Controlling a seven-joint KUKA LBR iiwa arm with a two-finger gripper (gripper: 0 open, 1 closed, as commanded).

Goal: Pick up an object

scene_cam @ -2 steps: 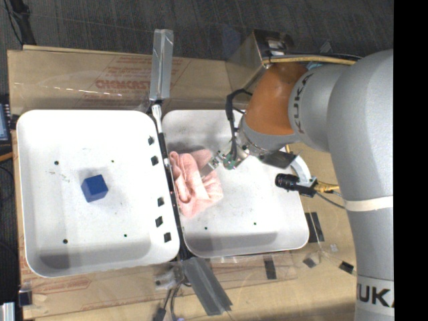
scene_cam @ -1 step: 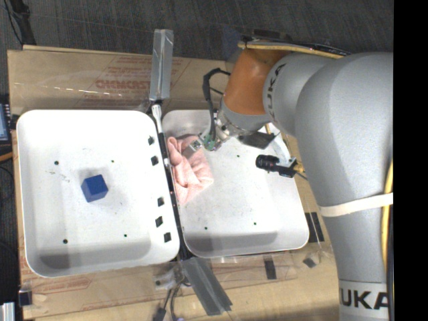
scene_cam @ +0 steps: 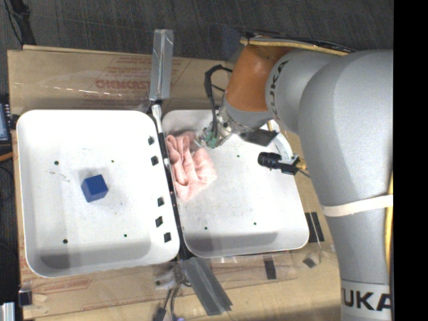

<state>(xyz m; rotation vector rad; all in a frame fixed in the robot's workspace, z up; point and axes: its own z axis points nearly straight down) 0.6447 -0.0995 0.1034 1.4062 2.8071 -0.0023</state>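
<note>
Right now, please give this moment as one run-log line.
gripper: at pink cloth, right bin | blue cube: left bin

single fixed camera above the bench (scene_cam: pixel 80 79), angled down, left bin (scene_cam: pixel 40 246) and right bin (scene_cam: pixel 281 233) both fully in frame, arm (scene_cam: pixel 334 126) entering from frame right, medium distance

Desk (scene_cam: pixel 80 79): two bins side by side. Left bin (scene_cam: pixel 40 246): one cube (scene_cam: pixel 94 187), left of centre. Right bin (scene_cam: pixel 267 236): one cloth (scene_cam: pixel 190 169) against the left wall, toward the far corner. Pincer (scene_cam: pixel 207 139): at the cloth's far right edge, arm (scene_cam: pixel 348 132) entering from the right
</note>
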